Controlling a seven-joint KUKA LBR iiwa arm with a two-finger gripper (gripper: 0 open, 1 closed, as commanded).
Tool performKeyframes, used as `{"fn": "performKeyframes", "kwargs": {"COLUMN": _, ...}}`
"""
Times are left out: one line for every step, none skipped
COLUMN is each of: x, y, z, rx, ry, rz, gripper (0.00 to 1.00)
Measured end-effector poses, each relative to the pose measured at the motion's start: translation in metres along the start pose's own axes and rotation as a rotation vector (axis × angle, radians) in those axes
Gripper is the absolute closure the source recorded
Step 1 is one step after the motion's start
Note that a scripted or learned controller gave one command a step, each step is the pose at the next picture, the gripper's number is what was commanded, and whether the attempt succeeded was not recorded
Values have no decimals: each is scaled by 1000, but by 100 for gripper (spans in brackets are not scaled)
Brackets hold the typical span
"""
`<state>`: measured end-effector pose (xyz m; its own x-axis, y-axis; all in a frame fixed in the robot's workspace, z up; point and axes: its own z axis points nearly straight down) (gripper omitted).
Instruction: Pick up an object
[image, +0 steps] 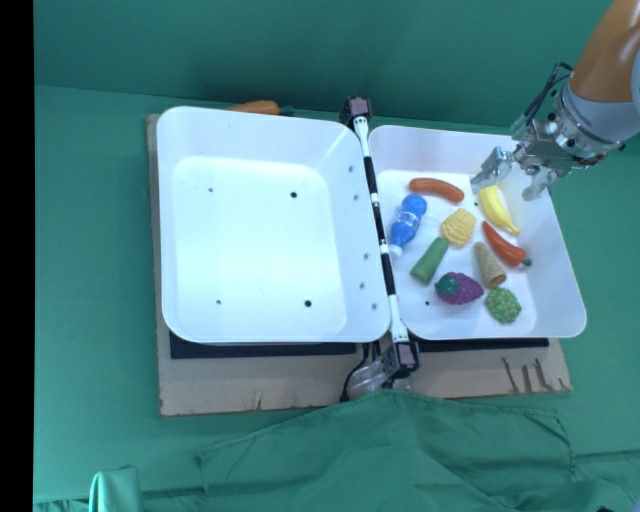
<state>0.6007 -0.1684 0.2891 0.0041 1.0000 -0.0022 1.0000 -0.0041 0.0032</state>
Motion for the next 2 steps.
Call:
{"fn": "performKeyframes", "kwargs": {"x": 0, "y": 0, "z": 0, "rx": 0, "ry": 0, "rz": 0, "gripper": 0}}
{"fn": "performKeyframes", "kwargs": {"x": -7, "y": 7, "z": 44, "rx": 3, "ry": 0, "rz": 0, "gripper": 0}}
